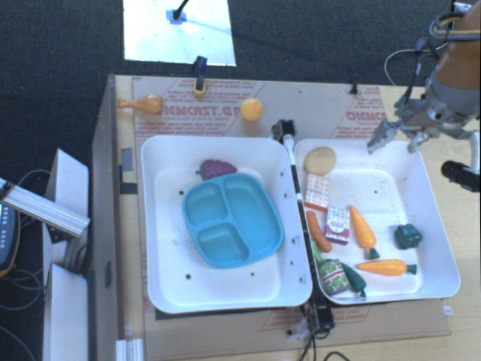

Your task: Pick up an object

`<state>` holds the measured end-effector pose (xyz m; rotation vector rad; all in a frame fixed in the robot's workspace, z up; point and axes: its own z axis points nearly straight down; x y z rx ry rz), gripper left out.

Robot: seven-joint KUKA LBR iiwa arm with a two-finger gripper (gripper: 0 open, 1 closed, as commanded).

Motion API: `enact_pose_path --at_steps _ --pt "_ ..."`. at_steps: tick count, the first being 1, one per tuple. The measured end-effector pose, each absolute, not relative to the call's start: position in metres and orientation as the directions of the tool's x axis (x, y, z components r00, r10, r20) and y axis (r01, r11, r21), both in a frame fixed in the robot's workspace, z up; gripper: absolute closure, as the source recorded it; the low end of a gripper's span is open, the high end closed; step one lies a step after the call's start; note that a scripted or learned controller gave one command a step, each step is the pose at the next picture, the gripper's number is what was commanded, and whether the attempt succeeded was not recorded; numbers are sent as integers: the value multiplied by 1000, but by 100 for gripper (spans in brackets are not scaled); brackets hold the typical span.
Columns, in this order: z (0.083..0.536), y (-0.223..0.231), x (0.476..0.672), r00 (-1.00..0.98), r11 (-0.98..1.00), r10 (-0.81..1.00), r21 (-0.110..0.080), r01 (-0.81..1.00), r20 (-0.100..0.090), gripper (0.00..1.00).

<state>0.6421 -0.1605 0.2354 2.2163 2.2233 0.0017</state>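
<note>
Nothing is picked yet: the gripper [396,138] hangs spread open and empty over the right bin's [443,265] one-o'clock corner, with the carrots [363,228], green pepper [408,236] and small box [337,225] lying untouched below it toward seven o'clock.

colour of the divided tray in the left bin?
Light blue; the tray shows clearly in the camera view.

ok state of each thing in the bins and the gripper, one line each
gripper: jaws open, holding nothing, above right bin's far edge
blue tray: flat in left bin
purple item: tucked behind tray
two carrots: lying in right bin
green pepper: resting near right wall
</note>
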Motion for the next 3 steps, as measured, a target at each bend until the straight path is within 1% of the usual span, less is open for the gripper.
enact_pose_path --at_steps 1,2,3 --pt "161 -167 593 -2 2 1000 0 1000 0 0" --pt "102 -147 543 -1 1 1000 1 1000 0 0" --pt "90 -130 521 2 -2 1000 22 1000 -7 0"
